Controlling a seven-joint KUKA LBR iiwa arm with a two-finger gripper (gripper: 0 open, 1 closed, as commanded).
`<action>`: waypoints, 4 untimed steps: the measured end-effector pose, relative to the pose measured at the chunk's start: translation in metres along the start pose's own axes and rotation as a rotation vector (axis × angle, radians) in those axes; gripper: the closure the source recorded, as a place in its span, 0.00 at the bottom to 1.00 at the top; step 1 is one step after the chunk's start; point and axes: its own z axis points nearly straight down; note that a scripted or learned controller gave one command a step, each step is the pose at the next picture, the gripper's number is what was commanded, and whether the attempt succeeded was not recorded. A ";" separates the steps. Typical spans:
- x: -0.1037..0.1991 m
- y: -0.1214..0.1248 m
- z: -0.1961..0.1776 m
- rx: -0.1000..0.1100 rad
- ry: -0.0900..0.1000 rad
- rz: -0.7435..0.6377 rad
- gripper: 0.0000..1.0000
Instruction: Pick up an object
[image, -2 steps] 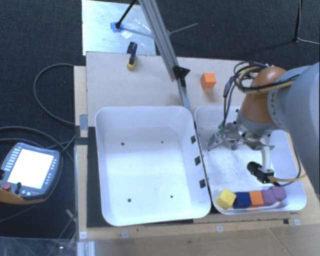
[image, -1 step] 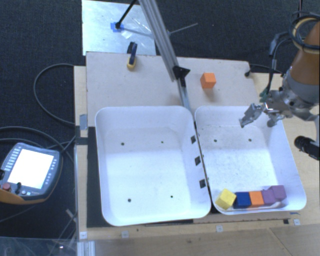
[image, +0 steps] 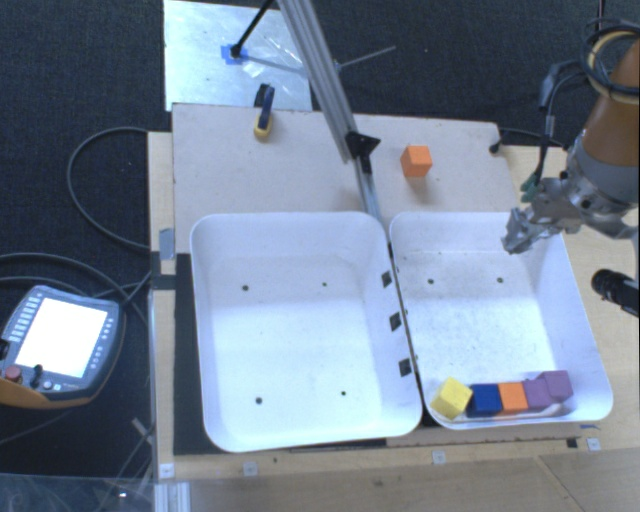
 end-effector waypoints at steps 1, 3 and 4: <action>0.063 0.028 0.067 0.009 0.005 -0.002 1.00; 0.115 0.017 0.109 0.005 0.002 0.007 0.00; 0.031 -0.017 0.109 0.007 -0.001 0.018 0.00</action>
